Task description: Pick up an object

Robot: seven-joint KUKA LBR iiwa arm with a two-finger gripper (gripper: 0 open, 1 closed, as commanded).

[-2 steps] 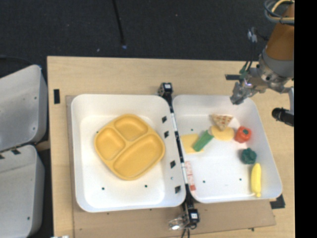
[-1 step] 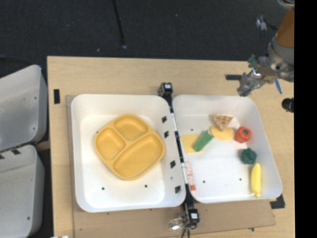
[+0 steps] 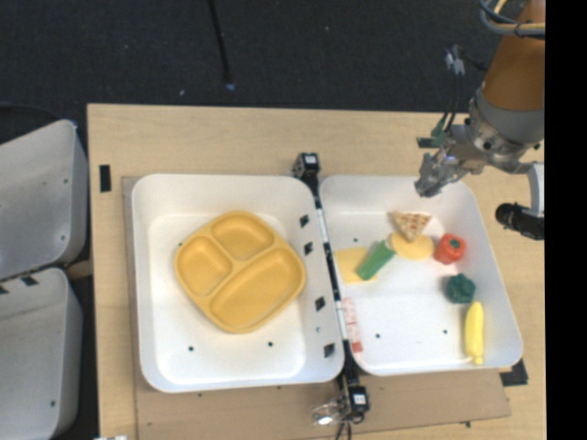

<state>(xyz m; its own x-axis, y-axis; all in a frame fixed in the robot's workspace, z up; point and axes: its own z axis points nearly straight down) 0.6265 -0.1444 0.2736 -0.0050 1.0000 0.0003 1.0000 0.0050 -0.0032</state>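
Right, the bench (image 3: 110,145) carries two shallow white bins side by side, the left bin (image 3: 151,337) and the right bin (image 3: 404,356), touching along a clipped seam in the middle. In the left bin sits a yellow divided plate (image 3: 240,269), three compartments, lying flat near the centre. The grey arm with its orange band (image 3: 514,71) comes in from the far right, and its tool (image 3: 431,183) hangs over the far edge of the right bin, above the toys and apart from them; whether it is wide or narrow I cannot tell from here. The toys cluster in the right bin: a yellow slab (image 3: 349,264) with a green piece (image 3: 375,259) lying across it, a yellow corn cob (image 3: 474,331) by the near right wall, a pizza slice (image 3: 411,223) touching a yellow lemon shape (image 3: 413,247), a red tomato (image 3: 448,248), and a dark green broccoli (image 3: 460,289).
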